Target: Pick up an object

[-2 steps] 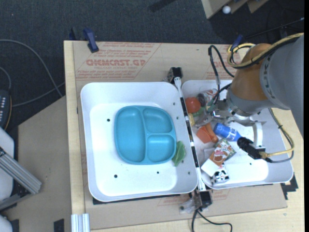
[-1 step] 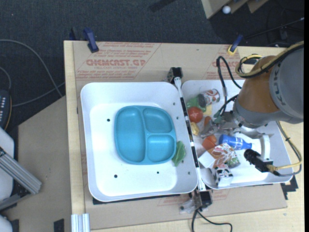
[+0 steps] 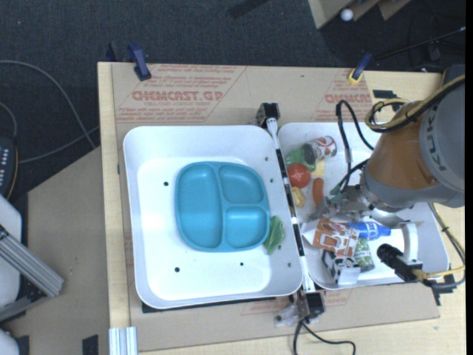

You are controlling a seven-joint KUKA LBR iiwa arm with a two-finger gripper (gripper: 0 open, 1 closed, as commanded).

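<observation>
The right bin [image 3: 436, 254] holds a heap of small objects. A red and white can [image 3: 323, 149] lies at the back, with a green item [image 3: 298, 156] and a red tomato-like ball [image 3: 298, 174] beside it. An orange sausage-shaped piece [image 3: 318, 190] and a yellow piece [image 3: 297, 195] lie just in front of those. Nearer the front are an orange carton [image 3: 332, 237] and a blue bottle [image 3: 369, 231]. My gripper [image 3: 334, 204] hangs low over the middle of this heap, under the grey and orange wrist [image 3: 399, 165], just above the carton.
The left bin [image 3: 148, 161] carries a blue divided plate [image 3: 220, 204], with a green leafy item [image 3: 275, 234] at the plate's right edge. A black clip [image 3: 267, 113] sits on the wall between the bins. Cables [image 3: 355, 135] loop over the right bin's back.
</observation>
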